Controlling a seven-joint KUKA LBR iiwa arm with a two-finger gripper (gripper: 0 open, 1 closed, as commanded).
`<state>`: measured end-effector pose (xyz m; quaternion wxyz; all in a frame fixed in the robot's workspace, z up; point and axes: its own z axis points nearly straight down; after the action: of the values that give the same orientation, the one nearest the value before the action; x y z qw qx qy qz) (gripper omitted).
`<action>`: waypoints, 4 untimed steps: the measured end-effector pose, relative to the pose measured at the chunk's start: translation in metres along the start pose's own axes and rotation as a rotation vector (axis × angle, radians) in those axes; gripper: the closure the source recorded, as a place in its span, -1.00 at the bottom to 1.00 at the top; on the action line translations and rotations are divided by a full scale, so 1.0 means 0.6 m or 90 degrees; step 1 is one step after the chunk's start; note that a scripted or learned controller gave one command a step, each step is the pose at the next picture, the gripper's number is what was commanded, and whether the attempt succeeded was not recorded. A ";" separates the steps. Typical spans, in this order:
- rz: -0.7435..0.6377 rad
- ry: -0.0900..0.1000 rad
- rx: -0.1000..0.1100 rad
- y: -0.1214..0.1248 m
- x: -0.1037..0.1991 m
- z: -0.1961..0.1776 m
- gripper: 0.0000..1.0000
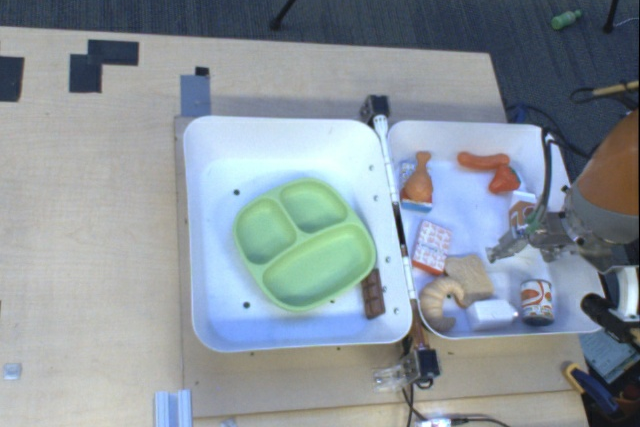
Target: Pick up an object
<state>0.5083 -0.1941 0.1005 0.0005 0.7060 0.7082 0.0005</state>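
The wooden table [90, 215] is carrying two white bins. The hand [505, 247] is hovering open, gripping nothing, over the right bin [470, 140]. At its 7 o'clock, a tan bread slice [470, 275] is lying flat.

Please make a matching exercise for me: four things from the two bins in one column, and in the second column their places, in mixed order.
Things:
1. green divided plate
2. orange sausage
3. small can
4. brown bar

Places:
A. far side of the right bin
B. middle of the left bin
C. left bin, beside the plate's near right edge
D. near right corner of the right bin

Pairs: 1-B, 2-A, 3-D, 4-C
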 end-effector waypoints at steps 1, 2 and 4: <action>-0.001 0.001 -0.001 -0.012 0.157 -0.121 -1.00; -0.001 0.001 0.000 -0.034 0.290 -0.140 -1.00; -0.005 0.001 -0.002 -0.031 0.418 -0.177 1.00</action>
<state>0.4885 0.0564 0.2066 0.0007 0.7033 0.7109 0.0020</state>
